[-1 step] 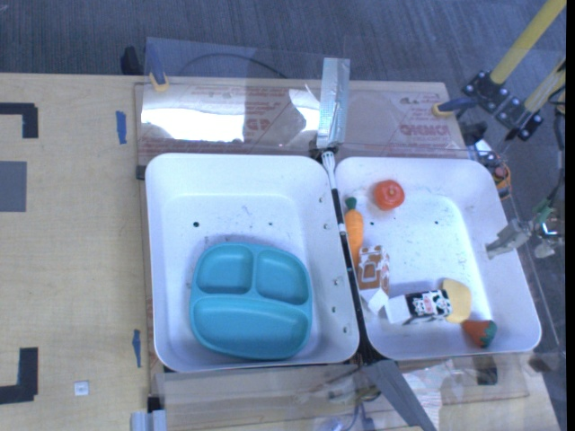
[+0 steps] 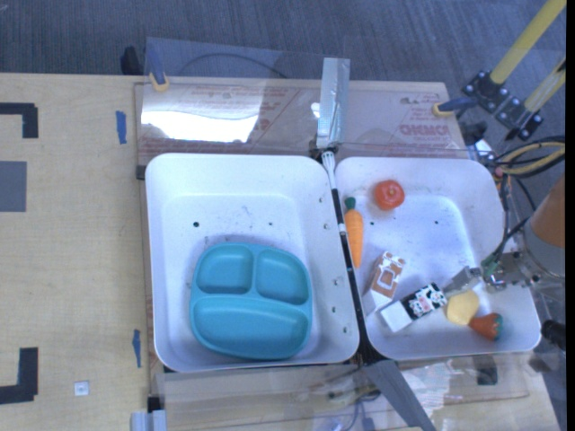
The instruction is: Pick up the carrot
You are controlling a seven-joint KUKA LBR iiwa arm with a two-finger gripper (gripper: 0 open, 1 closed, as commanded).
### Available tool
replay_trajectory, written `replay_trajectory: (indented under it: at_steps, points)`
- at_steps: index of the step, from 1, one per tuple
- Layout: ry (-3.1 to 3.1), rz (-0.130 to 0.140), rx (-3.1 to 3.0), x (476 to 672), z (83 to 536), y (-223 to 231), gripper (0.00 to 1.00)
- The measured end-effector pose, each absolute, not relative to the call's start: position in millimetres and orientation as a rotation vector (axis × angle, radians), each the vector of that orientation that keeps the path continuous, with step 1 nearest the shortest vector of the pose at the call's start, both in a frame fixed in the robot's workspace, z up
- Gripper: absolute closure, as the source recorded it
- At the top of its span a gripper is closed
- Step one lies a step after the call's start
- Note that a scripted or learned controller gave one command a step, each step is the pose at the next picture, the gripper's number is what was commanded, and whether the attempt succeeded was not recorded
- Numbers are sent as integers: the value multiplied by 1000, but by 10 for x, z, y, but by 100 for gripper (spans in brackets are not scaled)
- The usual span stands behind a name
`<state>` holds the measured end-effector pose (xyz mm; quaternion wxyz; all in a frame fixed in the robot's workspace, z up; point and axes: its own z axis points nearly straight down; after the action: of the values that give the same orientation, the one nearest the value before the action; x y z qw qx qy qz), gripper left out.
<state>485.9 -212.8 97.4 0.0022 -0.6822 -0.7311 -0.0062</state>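
Lying against the left wall of the right-hand shallow white bin [image 2: 422, 353], beside the divider, the slim orange toy carrot with a green top [image 2: 354, 233] waits untouched. The grey two-finger gripper [image 2: 472, 278] sits near the bin's right side, close to a yellow lemon-shaped toy [image 2: 463, 308]; its state I cannot tell. Judging by this, the approach is under way, and next it must travel left over the carrot and descend.
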Motion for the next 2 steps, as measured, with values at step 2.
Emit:
replay_trajectory:
  at_steps: [2]
  points:
    - [-1698,-13,-2648,4939,884,-1207,0]
